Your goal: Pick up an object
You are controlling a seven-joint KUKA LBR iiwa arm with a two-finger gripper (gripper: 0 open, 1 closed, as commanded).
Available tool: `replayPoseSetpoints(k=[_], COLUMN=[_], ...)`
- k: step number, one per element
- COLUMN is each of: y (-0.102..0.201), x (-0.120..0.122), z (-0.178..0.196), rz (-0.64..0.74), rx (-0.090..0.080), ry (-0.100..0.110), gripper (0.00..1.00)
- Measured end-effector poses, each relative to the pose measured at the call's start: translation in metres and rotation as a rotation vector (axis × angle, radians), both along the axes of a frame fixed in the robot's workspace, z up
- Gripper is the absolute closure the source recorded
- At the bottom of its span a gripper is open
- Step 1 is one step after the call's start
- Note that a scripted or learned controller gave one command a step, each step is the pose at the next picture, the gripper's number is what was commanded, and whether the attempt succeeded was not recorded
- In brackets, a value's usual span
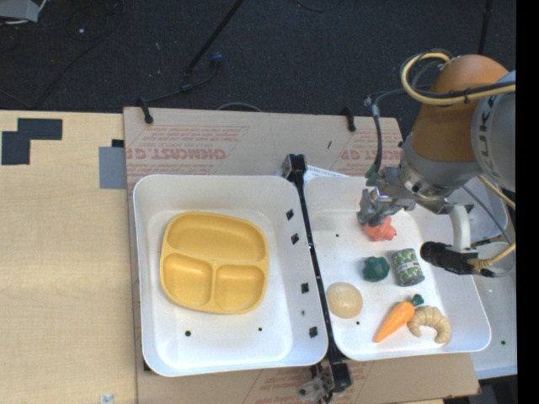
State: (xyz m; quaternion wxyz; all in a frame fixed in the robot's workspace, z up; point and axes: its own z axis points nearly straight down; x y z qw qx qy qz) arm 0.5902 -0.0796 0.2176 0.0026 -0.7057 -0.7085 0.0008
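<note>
So the red toy (381, 230) sat near the top of the right bin (480, 326), and my pincer (373, 215) was right down on it, touching its upper left edge. Honestly I couldn't tell whether the tips were apart or clamped together from up there, the wrist blocked too much, and I couldn't tell if the toy was actually between them either.

From the red toy, at about 6 o'clock, there was a dark green lump (376, 268), and just beside that at 3 o'clock a little green patterned can (408, 267) lying tilted. Further down toward 6 o'clock sat a pale round ball (344, 300) close to the bin's left wall. At about 5 o'clock from the toy lay a carrot (394, 320), tip pointing down-left, with a croissant (430, 323) touching or nearly touching its leafy end on the right.

My arm (455, 116) came in from 1 o'clock, orange band and all, with cables looping over it.

Way over at 9 o'clock, the left bin (156, 343) held a yellow divided plate (215, 261), lying flat. Both bins rested on a cardboard sheet (210, 146) on the wooden bench (59, 268).
</note>
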Motion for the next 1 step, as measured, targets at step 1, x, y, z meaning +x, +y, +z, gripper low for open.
replayPoseSetpoints(k=[1], y=[0.0504], x=[-0.0147], z=[-0.0093], rz=[0.000], rx=[-0.001], ry=[0.001], gripper=[1.00])
